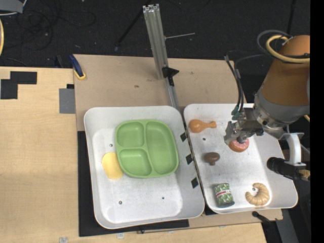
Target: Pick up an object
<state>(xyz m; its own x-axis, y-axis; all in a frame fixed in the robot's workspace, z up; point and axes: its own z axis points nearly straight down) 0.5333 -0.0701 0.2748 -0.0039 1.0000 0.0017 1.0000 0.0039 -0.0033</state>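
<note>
Claw: my claw (pixel 238 137) hangs low over the upper middle of the right shallow white plastic bin (pixel 283 199); whether it is spread or pressed together, I cannot tell.
Nearest thing: a small round pink-and-red toy, doughnut-like, (pixel 239 145) lies right under my claw, partly hidden by it; I cannot tell whether we touch.
Right bin, others: an orange drumstick-shaped toy (pixel 201 126) near the upper left corner; a small brown mushroom-shaped piece (pixel 212 158) in the middle; a green-labelled little can (pixel 223 194) toward the near edge; a tan curved croissant toy (pixel 258 194) at the near right corner.
Left bin: the left shallow white plastic bin (pixel 144 206) holds a green three-compartment plastic plate (pixel 147 148), with a yellow rounded toy (pixel 112 165) touching the plate's left edge.
Tabletop: the light brown board tabletop (pixel 116 80) carries both bins side by side.
</note>
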